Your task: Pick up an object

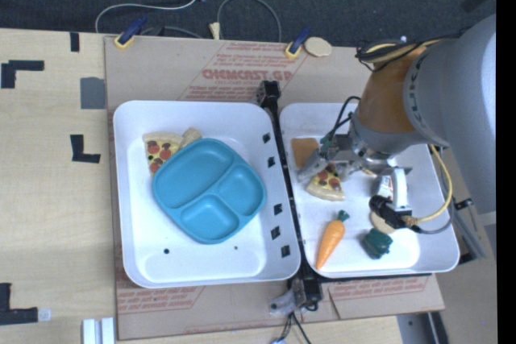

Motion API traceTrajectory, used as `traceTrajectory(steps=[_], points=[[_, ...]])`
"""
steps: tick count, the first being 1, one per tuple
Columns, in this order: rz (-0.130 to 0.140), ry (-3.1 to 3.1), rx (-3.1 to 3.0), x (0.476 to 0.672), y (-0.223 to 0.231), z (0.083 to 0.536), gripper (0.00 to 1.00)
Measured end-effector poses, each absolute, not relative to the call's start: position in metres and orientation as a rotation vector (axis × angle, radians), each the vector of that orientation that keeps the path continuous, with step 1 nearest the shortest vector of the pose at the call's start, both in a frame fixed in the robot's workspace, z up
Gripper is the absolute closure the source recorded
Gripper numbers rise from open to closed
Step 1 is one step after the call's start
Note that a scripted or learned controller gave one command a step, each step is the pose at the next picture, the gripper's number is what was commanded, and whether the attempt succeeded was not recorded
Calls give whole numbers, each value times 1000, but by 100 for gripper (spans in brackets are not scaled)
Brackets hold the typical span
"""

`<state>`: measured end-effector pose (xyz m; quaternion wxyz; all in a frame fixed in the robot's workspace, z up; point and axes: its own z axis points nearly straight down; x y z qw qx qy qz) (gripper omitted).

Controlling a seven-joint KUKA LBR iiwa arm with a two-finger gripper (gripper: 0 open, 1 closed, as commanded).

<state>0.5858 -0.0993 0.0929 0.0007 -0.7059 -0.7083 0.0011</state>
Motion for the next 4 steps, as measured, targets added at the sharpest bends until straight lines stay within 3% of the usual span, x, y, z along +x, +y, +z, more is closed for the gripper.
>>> traceTrajectory(steps=[1,2,3,4], points=[[2,-2222,-2219,584,-100,109,100],[3,-2221,-2219,584,-100,108,0],[-2,-2227,-2219,655,-94,84,0],[1,-2224,-2218,665,-96,86,0]])
